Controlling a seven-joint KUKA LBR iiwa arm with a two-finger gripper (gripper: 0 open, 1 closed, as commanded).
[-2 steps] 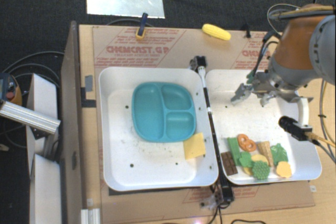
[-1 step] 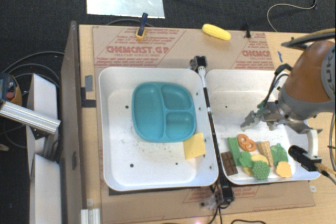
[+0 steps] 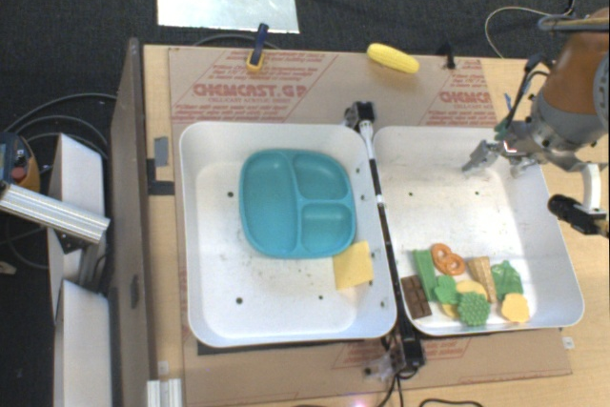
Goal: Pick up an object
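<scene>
Toy food cluster (image 3: 465, 289): your right bin's (image 3: 543, 234) near corner | teal divided plate (image 3: 296, 203), yellow block (image 3: 354, 265): left bin (image 3: 214, 234) | end effector (image 3: 494, 153): above right bin, finger spread unreadable.

Teal plate (image 3: 296, 205), yellow square (image 3: 354, 265), white bins (image 3: 214, 300) (brown block (image 3: 416, 295), perhaps chocolate).

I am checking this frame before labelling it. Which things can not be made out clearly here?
- Gripper, camera view: small and partly behind the wrist, so the state of its grip is unclear.
- Arm: cut off by the right edge.
- Toy food pile in the right bin: pieces overlap, so some shapes are hidden.
- Yellow square: whether it touches the teal plate is unclear.
</scene>
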